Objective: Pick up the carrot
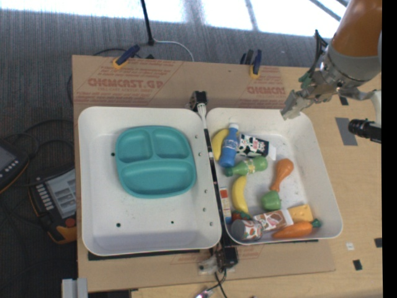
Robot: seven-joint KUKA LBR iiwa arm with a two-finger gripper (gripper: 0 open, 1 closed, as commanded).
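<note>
Carrot [294, 230] lies flat at the 5 o'clock corner of the right bin [325, 172], orange with a green tip toward 3 o'clock, touching a small printed carton [265, 221] on its 9 o'clock side and just below a yellow cheese wedge [301, 213].

By size: the table [353, 185] carries a cardboard sheet [124, 82] with two white bins. The left bin [93, 185] holds a teal divided plate [155, 161]. The grey and orange arm [360, 23] reaches in at 2 o'clock; its end effector [291, 108] hangs above the right bin's 12 o'clock rim, well apart from the carrot, holding nothing, though how far it is spread cannot be told.

Within the right bin lie two bananas [239, 194], a blue bottle [229, 146], a cow-patterned carton [254, 146], an orange drumstick [281, 173] and a green pepper [271, 200].
</note>
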